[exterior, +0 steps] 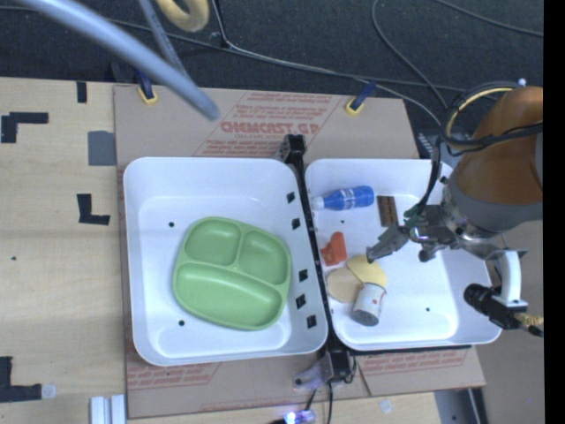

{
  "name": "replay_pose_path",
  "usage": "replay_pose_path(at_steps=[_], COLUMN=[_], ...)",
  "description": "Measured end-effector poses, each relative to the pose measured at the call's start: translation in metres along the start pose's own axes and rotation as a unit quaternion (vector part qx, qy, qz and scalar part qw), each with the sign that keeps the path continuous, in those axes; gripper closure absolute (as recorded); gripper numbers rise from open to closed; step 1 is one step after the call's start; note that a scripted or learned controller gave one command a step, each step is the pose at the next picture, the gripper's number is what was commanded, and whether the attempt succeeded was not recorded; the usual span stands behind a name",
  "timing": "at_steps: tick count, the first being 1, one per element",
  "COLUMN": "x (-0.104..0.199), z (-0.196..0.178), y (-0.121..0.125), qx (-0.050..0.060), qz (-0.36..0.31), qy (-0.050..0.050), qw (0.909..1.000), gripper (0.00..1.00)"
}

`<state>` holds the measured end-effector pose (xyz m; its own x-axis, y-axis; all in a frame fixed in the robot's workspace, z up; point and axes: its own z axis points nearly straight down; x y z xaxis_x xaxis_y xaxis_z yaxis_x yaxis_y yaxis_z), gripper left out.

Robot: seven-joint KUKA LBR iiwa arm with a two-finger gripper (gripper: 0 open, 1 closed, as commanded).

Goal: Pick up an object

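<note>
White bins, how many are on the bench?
2. The left bin holds a green divided plate; the right bin holds small objects, with the gripper over it.

A wooden bench [53, 263] bears a cardboard sheet [265, 122], with two white bins [141, 184] side by side on it.

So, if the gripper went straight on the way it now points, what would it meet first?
The gripper points left and slightly down over the right bin. Straight on, it would likely meet the pale yellow object first, or possibly the orange piece; its height above them is unclear.
</note>
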<state>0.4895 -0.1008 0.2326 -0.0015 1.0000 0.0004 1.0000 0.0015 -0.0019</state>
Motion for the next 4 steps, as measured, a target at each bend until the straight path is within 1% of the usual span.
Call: replay_pose_path(at_steps=[1, 2, 3, 4], x=[-0.003, 0.003, 0.004, 0.004], z=[0.051, 0.105, 0.15, 0.138], y=[0.009, -0.002, -0.002, -0.001], qx=[0.002, 0.003, 0.0, -0.002], qz=[0.0, 0.0, 0.0, 0.0], qy=[0.0, 0.0, 0.0, -0.001], qw=[1.0, 1.0, 1.0, 1.0], gripper=[0.0, 0.0, 0.0, 1.0])
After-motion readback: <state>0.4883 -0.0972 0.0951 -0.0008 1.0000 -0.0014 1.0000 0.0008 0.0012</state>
